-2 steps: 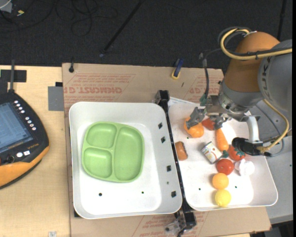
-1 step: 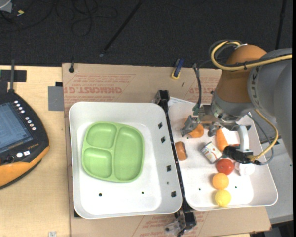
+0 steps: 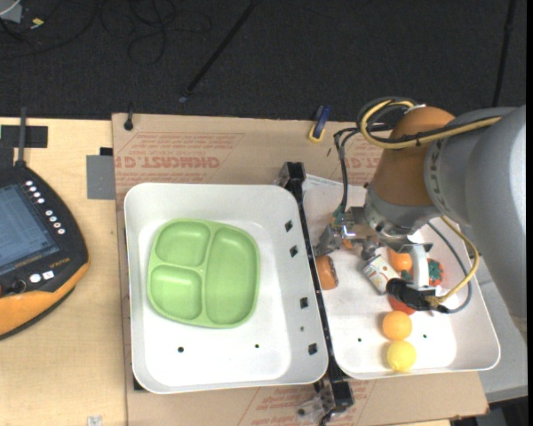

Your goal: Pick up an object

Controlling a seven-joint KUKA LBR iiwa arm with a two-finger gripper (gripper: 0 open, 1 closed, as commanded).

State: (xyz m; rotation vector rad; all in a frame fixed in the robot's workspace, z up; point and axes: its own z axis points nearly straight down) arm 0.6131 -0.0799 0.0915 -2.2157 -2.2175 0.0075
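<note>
My gripper (image 3: pixel 351 240) is low in the right bin (image 3: pixel 466 349), near its upper left part, under the grey arm with the orange band. An orange-brown oblong object (image 3: pixel 326 274) lies just below and left of the gripper, by the bin's left wall. A small pale object (image 3: pixel 377 274) sits right beside the gripper's lower right. An orange ball (image 3: pixel 395 325) and a yellow ball (image 3: pixel 401 355) rest toward the bin's front. Partly hidden under the wrist is a cluster of orange, red and green items (image 3: pixel 425 267).
The left bin (image 3: pixel 151 353) holds a green divided plate (image 3: pixel 204 272). A black divider (image 3: pixel 306 273) runs between the two bins. A teach pendant (image 3: pixel 22 247) lies on the bench at the far left.
</note>
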